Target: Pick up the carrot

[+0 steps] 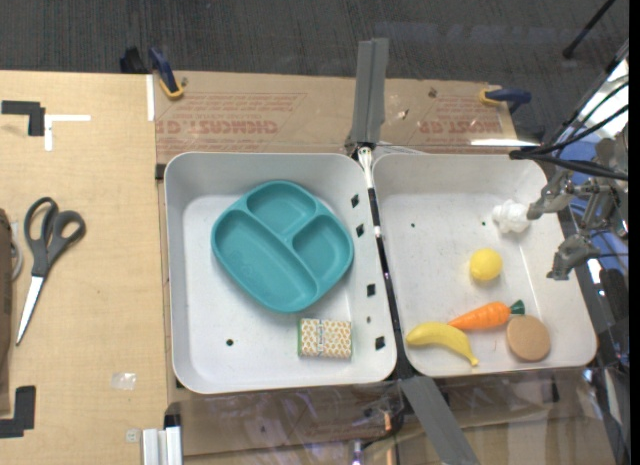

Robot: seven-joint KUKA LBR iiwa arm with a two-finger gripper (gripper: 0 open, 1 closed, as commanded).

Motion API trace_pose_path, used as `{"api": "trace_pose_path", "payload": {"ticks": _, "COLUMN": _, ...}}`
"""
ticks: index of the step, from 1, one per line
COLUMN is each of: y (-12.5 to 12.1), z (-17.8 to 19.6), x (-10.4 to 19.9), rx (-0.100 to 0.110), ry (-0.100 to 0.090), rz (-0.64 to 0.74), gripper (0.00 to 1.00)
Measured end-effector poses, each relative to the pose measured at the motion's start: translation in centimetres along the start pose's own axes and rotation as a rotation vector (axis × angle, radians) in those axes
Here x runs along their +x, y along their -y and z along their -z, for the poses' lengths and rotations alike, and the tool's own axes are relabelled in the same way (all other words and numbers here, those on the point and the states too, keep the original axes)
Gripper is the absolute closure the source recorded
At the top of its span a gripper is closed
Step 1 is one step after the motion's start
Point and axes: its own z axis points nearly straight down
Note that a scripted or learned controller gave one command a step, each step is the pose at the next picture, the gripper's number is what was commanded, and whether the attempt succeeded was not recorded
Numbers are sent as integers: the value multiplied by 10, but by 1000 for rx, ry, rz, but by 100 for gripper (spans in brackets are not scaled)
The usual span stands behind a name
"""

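In the right bin (560, 353), nearest the camera, a banana (444, 341) lies touching the tip of the carrot (483, 317), whose green top points right toward a tan round cookie (528, 338) just beside it. A yellow ball (486, 265) sits just above the carrot, and a small white lump (510, 217), perhaps crumpled paper, lies farther back. At the bin's right edge the gripper (560, 233) hangs over the rim, well apart from the carrot; whether the jaws are open or closed cannot be told from this angle. In the left bin (185, 283), a patterned sponge (325, 338) rests near the front wall, with a teal divided plate (284, 245) behind it. Scissors (44, 253) lie on the surface (90, 353) at far left.
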Motion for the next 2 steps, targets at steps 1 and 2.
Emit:
{"api": "trace_pose_path", "payload": {"ticks": 1, "y": 13, "z": -140, "x": 6, "rx": -1, "ry": -1, "rz": 208, "gripper": 0}}
{"api": "trace_pose_path", "payload": {"ticks": 2, "y": 34, "z": -176, "x": -39, "rx": 1, "ry": 8, "rz": 377, "gripper": 0}}
